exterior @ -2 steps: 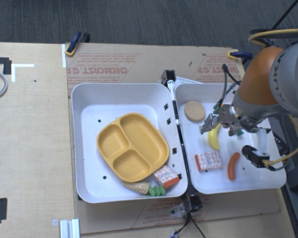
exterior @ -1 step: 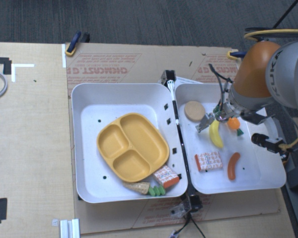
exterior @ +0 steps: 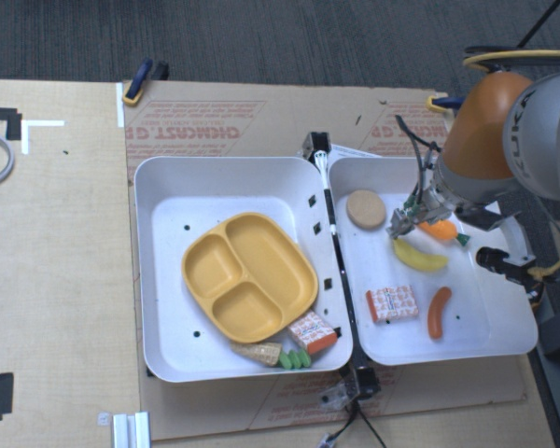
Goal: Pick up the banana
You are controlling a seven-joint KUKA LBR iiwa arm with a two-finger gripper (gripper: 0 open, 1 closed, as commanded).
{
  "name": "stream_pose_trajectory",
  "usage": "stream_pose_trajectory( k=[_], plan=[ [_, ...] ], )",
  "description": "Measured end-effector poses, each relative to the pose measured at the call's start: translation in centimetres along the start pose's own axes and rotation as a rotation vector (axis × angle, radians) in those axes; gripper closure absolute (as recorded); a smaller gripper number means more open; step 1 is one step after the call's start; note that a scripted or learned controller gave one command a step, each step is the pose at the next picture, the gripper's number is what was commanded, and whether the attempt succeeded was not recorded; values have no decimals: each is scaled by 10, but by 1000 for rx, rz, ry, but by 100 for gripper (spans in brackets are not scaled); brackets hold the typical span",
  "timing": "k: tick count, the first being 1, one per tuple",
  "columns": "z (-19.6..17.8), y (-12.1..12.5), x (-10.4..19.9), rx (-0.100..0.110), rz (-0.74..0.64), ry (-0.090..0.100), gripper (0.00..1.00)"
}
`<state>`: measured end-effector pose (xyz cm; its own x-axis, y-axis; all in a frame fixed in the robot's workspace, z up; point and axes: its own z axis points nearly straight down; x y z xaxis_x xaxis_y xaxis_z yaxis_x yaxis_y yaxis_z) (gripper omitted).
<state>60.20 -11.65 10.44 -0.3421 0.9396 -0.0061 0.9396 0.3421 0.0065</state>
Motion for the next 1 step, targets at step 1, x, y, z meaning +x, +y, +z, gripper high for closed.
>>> stream_pose_trajectory(
  k=[1],
  plan=[
    [0, 0, 0, 0, 0, 0, 0]
  ],
)
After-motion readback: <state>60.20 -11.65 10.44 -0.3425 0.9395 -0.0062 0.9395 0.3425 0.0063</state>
